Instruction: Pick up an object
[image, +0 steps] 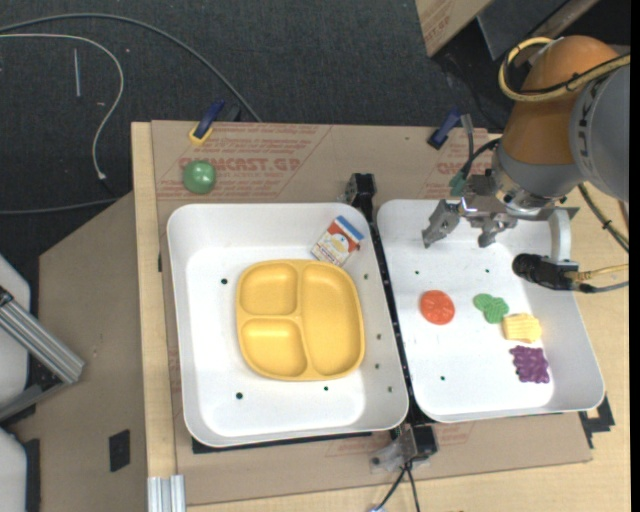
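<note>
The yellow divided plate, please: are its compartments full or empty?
Empty: all three compartments of the yellow divided plate show bare yellow plastic.

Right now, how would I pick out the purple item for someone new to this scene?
Look in the right white bin, the one under the arm. A cluster of small toys lies along its right side; the purple grapes are the nearest, below the yellow piece, the only purple, knobbly one.
</note>
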